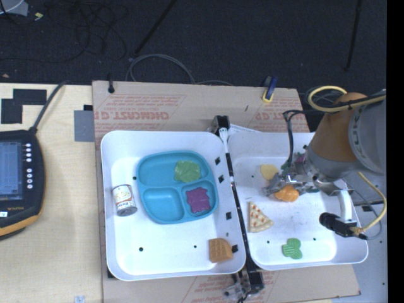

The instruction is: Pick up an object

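Overhead slanted view of the desk (50, 257), on which a cardboard sheet (189, 109) carries two shallow white bins set side by side. The left bin (126, 251) holds a blue compartment tray (165, 197); its upper right compartment contains a pale green piece (187, 171), its lower right compartment a purple piece (198, 199), while a small tin can (124, 201) lies on its side just beside the tray's left edge and a brown waffle-like piece (220, 250) sits near the bin's lower right corner. The right bin (328, 254) receives the grey arm (353, 141), which reaches in from the right with its orange band visible above the wrist. The claw (284, 185) is lowered to the bin floor directly at an orange object (287, 194), touching or nearly touching it; whether its fingers are apart, together, or clamped on that object cannot be told from this angle. A yellow piece (269, 171) lies just beside the claw on its upper left, a pizza slice (257, 217) lies near the bin's left wall below the claw, and a green piece (291, 249) rests near the bin's lower edge, well apart from the claw. A handheld control pendant (16, 182) rests on the desk at far left.
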Robot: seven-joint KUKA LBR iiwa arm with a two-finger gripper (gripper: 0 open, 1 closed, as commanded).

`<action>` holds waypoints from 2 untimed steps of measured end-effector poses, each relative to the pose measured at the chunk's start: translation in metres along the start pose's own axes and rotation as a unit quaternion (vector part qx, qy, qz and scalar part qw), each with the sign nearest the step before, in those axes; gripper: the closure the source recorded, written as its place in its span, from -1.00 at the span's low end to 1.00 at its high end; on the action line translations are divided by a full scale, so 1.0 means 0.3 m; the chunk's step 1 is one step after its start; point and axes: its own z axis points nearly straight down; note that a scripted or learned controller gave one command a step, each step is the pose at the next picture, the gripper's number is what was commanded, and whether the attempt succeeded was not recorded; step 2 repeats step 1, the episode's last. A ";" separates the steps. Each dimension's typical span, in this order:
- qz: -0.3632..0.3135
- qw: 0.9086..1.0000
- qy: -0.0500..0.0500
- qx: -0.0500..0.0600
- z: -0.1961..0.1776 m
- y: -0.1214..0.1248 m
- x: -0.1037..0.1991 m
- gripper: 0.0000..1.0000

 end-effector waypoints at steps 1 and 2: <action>-0.003 1.000 0.003 -0.003 -0.350 0.094 0.304 1.00; -0.003 1.000 0.003 -0.003 -0.350 0.094 0.304 1.00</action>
